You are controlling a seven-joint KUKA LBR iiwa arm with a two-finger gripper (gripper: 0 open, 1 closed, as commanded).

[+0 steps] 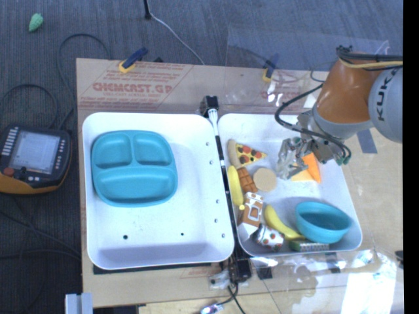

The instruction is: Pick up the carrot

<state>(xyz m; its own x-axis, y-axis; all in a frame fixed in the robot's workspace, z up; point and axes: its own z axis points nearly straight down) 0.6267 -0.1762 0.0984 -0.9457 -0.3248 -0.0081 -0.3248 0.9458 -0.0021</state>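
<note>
1. The gripper [292,157] hung over the right bin [350,205] near its far right edge; whether its jaws were apart or gripping could not be told.
2. The carrot [312,168], an orange wedge, lay just beside the gripper, seemingly touching it, toward the bin's right edge.
3. It looked like a light, stiff, smooth plastic toy; a grip across its narrower width would likely suit.
4. The arm [347,93] reached from the right, wrist bent downward.
</note>
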